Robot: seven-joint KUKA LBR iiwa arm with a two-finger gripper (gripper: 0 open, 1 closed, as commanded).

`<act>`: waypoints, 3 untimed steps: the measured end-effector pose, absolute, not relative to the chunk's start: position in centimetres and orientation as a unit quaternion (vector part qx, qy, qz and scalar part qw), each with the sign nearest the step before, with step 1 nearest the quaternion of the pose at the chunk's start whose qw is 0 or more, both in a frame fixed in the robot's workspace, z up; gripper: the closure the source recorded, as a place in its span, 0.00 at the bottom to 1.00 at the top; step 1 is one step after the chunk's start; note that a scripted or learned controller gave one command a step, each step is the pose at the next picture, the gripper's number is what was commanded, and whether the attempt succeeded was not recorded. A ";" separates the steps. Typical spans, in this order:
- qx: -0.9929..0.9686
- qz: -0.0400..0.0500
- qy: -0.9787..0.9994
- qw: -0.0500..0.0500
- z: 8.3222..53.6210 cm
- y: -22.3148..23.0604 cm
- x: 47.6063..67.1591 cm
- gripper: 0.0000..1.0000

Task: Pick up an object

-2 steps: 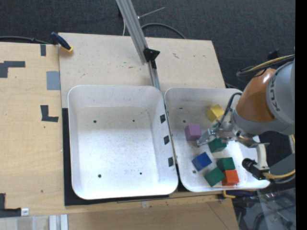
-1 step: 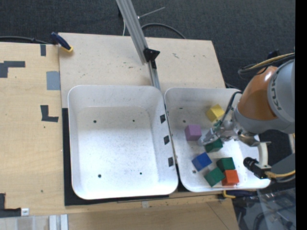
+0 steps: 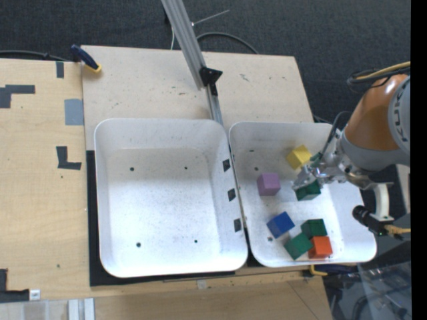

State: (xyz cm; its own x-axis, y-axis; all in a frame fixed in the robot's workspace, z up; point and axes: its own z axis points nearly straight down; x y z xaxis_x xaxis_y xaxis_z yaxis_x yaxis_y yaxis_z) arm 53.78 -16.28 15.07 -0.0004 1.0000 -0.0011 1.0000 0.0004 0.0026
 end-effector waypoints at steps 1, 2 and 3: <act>0.707 0.001 0.708 0.002 21.1 -16.6 54.5 1.00; 0.707 0.001 0.708 0.001 25.1 -16.6 54.6 1.00; 0.705 0.000 0.710 -0.001 25.4 -10.9 56.4 1.00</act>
State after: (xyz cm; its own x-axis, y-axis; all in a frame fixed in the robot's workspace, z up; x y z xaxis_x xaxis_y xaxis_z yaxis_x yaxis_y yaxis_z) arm 56.43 -10.94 25.42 -0.0070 1.0000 0.0024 1.0000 0.0070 -0.0010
